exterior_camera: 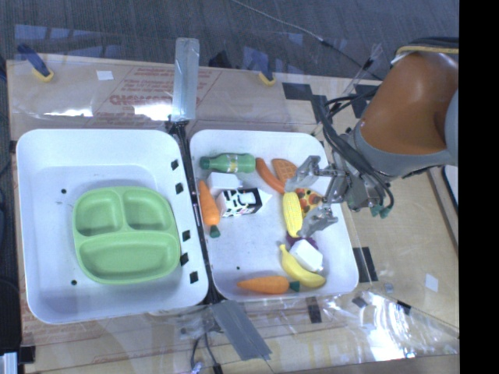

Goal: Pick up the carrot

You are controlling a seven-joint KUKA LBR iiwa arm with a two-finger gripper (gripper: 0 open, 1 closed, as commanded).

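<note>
Three carrots lie in the right bin (234, 263): one carrot (208, 206) along the left wall, a second carrot (265, 285) by the front wall, and a third carrot (270, 175) slanting near the back. My gripper (312, 195) is over the bin's right side, open, its fingers spread front to back. Under the gap lie a corn cob (291, 213) and a small red and yellow item (310, 200). No carrot is between the fingers; the nearest is the slanted one, just to the gripper's left.
The right bin also holds a green bottle (228, 163), a black and white carton (242, 200), an orange slice-like piece (285, 167), a banana (300, 272) and a white block (307, 255). A green divided plate (125, 234) sits in the left bin (47, 154).
</note>
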